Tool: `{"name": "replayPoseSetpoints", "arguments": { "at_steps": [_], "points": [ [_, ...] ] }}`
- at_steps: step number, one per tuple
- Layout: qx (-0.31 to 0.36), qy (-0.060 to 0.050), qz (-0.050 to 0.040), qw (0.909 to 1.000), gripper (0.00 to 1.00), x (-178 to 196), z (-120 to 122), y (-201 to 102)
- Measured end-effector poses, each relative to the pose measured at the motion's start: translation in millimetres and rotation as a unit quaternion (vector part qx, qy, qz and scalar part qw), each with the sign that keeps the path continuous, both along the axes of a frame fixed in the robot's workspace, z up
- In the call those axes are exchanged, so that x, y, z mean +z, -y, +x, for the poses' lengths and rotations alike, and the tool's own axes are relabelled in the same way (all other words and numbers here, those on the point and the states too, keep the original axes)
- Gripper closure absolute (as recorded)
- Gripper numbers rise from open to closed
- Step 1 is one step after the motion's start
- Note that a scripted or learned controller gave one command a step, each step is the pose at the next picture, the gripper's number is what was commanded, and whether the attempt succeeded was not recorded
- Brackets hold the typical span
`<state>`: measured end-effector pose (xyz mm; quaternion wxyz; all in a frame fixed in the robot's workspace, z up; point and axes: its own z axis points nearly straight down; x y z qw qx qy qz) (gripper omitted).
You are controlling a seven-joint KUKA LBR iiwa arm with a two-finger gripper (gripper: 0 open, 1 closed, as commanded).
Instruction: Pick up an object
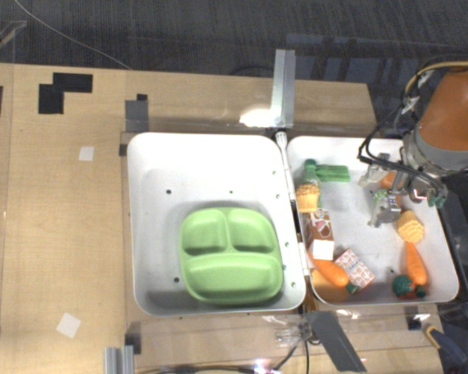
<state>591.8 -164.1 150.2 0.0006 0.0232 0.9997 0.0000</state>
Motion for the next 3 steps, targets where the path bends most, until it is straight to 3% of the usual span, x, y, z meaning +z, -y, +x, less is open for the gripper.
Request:
{"name": "replayPoseSetpoints", "arguments": {
  "at_steps": [1,2,3],
  "points": [
    [0.01,0.007,-0.0017,0.9999,0.0,-60.7,-41.4,30.6],
    [-0.051,0.008,-0.0018,0.9987,0.0,-59.9,-90.7,42.3],
    [-0.046,0.017,-0.0044,0.9988,1.0,-45.3,-84.6,41.9]
  ]
}}
